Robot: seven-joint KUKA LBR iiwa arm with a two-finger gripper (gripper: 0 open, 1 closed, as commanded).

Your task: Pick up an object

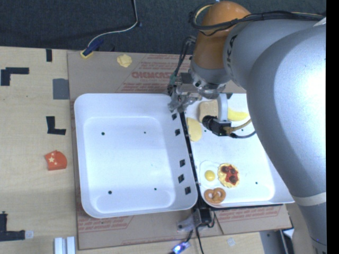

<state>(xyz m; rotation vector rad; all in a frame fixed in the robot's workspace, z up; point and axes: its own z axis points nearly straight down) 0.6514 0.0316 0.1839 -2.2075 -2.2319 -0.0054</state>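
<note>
in the camera view the hand (181, 97) hung over the far end of the rims where the left bin (127, 163) met the right bin (257, 160); apart or together, i could not tell. the nearest object, a yellow piece (194, 130), lay in the right bin just beside that rim. a descent here could strike the rim or jam the piece against the wall. open room lay toward the left bin.
</note>
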